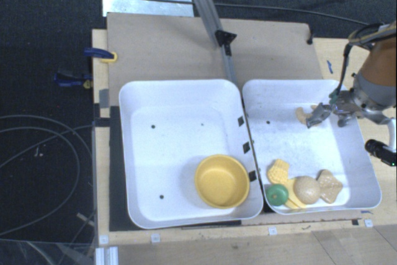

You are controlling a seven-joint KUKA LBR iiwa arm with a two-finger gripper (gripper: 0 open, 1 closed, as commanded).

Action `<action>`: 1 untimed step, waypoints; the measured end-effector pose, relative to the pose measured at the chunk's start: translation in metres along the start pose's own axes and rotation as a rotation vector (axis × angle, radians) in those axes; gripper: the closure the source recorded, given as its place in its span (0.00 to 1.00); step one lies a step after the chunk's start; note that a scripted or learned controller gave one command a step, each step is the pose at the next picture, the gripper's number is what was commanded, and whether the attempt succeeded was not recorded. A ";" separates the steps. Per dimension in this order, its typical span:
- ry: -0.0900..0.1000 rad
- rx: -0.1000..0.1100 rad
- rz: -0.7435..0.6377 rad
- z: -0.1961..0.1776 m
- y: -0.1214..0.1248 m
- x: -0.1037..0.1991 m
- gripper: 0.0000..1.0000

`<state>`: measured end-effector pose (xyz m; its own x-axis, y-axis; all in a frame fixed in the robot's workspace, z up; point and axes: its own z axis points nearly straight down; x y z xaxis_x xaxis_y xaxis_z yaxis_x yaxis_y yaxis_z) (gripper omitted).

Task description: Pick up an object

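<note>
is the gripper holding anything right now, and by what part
Cannot be told. The gripper sits right against a small tan piece in the right bin, but a grasp isn't visible.

Yellow bowl (222, 180), white bins (180, 93), green toy (277, 195), tan bench (186, 46).

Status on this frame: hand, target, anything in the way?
Hand low in right bin, beside small tan piece. Grasp unconfirmed. Other toys clustered at near edge.

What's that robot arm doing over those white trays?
It is trying to pick something up. The gripper is low in the right bin, next to a small tan piece near the back. More toys sit in a pile at that bin's front, and a yellow bowl sits in the left bin.
</note>
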<state>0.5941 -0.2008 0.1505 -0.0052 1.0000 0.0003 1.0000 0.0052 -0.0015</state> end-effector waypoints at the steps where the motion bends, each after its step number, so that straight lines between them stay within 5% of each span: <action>1: -0.003 -0.007 -0.001 -0.014 0.002 -0.001 1.00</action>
<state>0.5957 -0.2018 0.1648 -0.0063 1.0000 -0.0022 1.0000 0.0063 0.0054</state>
